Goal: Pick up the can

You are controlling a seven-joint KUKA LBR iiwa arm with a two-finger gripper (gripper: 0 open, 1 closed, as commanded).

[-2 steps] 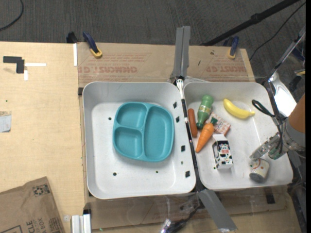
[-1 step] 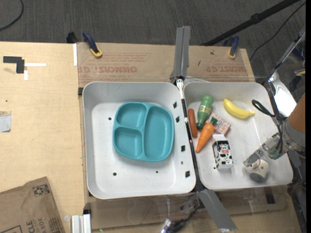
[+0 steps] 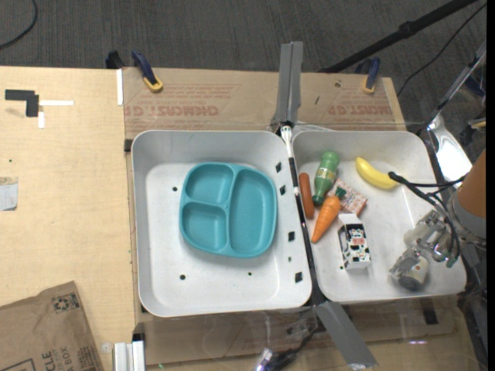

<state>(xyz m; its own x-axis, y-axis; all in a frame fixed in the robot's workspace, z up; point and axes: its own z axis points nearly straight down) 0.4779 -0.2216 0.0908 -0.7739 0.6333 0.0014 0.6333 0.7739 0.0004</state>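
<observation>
A small silvery cylinder that looks like the can lies in the near right corner of the right bin. My gripper hangs low over that corner, coming in from the right edge, and its metal parts overlap the can's upper side. From this angle I cannot tell whether the gripper touches the can or only hovers above it.
The right bin also holds a banana, a green bottle, a sausage, a carrot, a small snack packet and a white carton. A teal divided plate sits in the left bin.
</observation>
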